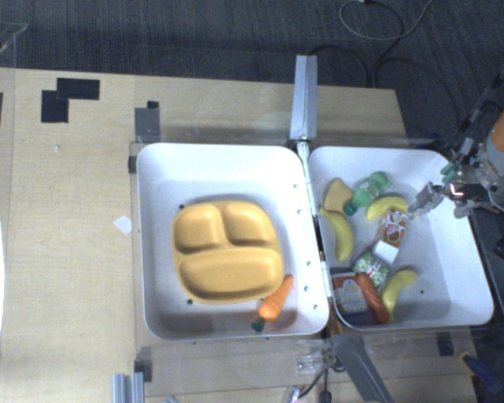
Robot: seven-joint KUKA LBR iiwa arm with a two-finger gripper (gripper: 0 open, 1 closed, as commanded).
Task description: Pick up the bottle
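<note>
The pincer (427, 198) hung over the right bin (454, 259), its tip just above the bottle (391, 229); whether it was open or closed could not be told. The bottle lay between three bananas, near a green can (371, 267). A yellow tray (227, 250) and carrot (275, 300) sat in the left bin (151, 225).

bench (67, 225): pale wood (black patches far left)
left bin (160, 250): on bench
right bin (454, 259): beside it, touching
</note>
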